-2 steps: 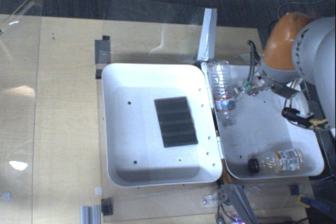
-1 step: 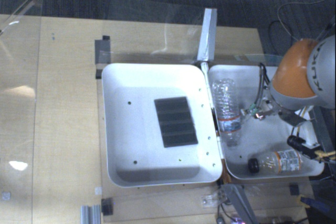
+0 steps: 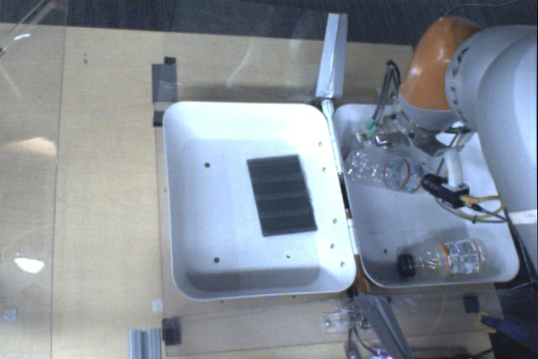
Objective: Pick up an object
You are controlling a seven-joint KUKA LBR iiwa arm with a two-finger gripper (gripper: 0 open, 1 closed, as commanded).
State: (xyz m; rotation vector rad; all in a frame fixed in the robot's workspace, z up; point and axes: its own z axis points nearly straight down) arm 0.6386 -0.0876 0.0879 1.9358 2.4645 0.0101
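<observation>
A: What is the setting?

B: A pale wooden bench (image 3: 92, 206) with dark carpet beyond it, bearing two shallow white bins side by side: a left bin (image 3: 189, 181) and a right bin (image 3: 378, 223).

A: Which object sits closest to the gripper?

B: A clear plastic bottle (image 3: 382, 168), lying on its side in the upper part of the right bin, just below the gripper (image 3: 388, 133). Its long axis runs roughly left to right, with a slight downward tilt toward the right. Which end carries the cap I cannot tell.

A: And the gripper itself?

B: It hangs under the grey arm (image 3: 496, 97) and its orange band (image 3: 433, 67), right above the clear bottle. Whether it is parted, closed or touching the bottle cannot be told from this view.

A: Anything farther off?

B: A second bottle (image 3: 441, 259) with a dark cap pointing left lies well below the gripper, near the bin's lower wall. A dark ribbed rectangular block (image 3: 282, 195) lies far to the gripper's left, in the left bin.
</observation>
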